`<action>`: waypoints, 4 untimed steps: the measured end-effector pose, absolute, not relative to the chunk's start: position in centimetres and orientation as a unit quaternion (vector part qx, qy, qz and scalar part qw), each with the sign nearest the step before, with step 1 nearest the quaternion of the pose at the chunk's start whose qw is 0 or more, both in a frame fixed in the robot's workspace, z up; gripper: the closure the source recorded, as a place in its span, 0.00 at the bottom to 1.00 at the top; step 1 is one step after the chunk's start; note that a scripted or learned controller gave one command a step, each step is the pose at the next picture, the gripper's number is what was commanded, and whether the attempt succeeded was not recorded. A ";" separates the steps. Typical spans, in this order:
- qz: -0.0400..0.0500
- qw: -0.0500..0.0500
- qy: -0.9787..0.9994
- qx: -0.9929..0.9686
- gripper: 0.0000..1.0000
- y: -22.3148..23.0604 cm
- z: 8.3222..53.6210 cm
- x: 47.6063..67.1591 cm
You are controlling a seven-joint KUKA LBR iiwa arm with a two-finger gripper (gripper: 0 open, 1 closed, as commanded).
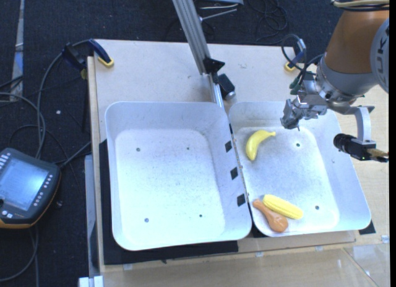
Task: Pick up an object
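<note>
A: Report contents, referenced to the right bin [346, 214].

B: Left of it, touching along one edge: the left bin [117, 119]. Inside the right bin, upper left area: a yellow banana [257, 143]. Near its front edge: an orange toy [272, 216] with a yellow corn cob [283, 206] lying across it, touching.

A: Gripper status?

B: The gripper [291, 120] hangs over the right bin's far side, just right of the banana, apart from it. Claw state: cannot tell. Nothing is visibly grasped.
</note>
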State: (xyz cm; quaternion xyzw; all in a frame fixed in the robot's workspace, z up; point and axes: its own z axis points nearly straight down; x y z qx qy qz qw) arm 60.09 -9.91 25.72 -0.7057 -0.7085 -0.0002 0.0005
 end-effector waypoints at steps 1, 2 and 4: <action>0.000 0.001 -0.709 -0.706 1.00 -4.6 24.3 59.7; -0.001 0.000 -0.709 -0.706 1.00 0.4 25.1 58.9; 0.000 0.000 -0.709 -0.706 1.00 9.9 24.3 57.8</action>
